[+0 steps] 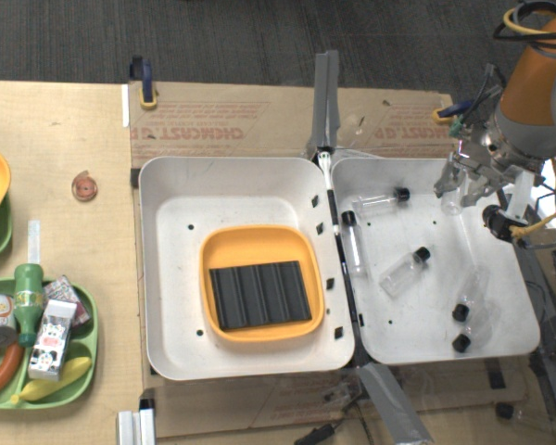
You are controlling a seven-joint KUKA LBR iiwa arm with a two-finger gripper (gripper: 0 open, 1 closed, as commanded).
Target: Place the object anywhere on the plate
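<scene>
- On the bench [65,119], far left, a green tray [74,378] of toy food sits well apart from the work.
- The left bin [167,248] holds the orange plate [259,241], with a dark ribbed pad [259,295] lying on it.
- The right bin [500,341] holds several clear vials with black caps: one near the top [382,199], one along the left wall [351,239], one in the middle [403,270], and more lower right.
- The end effector [463,182] hangs over the right bin's upper right; I cannot tell whether it grips anything.
- Risk: clear, round vials may roll or slip from a pinch, and a lifted one could drop short of the plate.
</scene>
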